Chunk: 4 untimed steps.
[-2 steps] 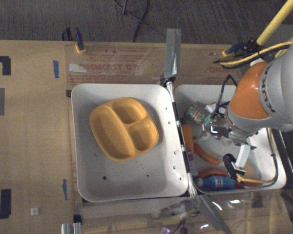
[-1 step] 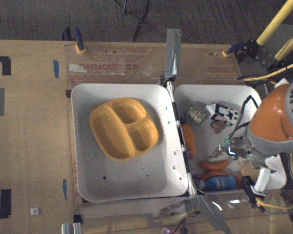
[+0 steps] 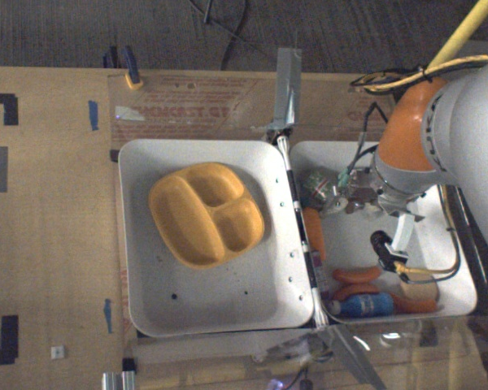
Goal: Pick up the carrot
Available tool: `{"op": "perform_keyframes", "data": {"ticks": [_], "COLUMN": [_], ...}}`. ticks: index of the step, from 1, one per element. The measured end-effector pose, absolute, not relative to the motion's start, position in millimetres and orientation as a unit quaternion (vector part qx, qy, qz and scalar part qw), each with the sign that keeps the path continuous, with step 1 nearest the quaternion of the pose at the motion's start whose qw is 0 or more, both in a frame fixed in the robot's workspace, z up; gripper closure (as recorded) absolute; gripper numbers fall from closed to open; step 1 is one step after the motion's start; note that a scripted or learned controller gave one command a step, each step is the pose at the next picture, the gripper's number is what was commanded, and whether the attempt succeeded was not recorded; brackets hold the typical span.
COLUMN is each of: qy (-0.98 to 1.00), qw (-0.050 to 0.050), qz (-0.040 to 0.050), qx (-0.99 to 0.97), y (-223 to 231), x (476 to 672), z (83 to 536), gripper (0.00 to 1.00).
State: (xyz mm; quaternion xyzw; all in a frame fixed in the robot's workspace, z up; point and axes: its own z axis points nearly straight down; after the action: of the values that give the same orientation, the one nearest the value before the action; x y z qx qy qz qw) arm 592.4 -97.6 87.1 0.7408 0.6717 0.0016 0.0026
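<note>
Brown tabletop, two bins. Carrot [image 3: 314,231] lies hard against the right bin's [image 3: 459,299] left wall; the hand [image 3: 347,192] hovers near, grip unreadable. That wall could block a finger and spoil the grasp.

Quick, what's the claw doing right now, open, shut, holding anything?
Claw: cannot be told; it sits over the right bin, near the carrot, with nothing visibly in it.
</note>
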Motion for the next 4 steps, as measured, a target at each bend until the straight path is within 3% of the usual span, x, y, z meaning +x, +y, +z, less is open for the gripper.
{"op": "perform_keyframes", "data": {"ticks": [1,2,3,4], "qy": [0.673,0.674,0.666,0.685], "qw": [0.004,0.005,0.000,0.001], "qz": [0.0027,0.0030,0.0007,0.0003], "qx": [0.739,0.739,0.746,0.729], "y": [-95.9,-95.4,6.9,-36.0], "x": [593.9,594.7,615.3,596.2], "z": [98.4,108.6,185.5,252.3], "gripper": [1.00,1.00,1.00,1.00]}}
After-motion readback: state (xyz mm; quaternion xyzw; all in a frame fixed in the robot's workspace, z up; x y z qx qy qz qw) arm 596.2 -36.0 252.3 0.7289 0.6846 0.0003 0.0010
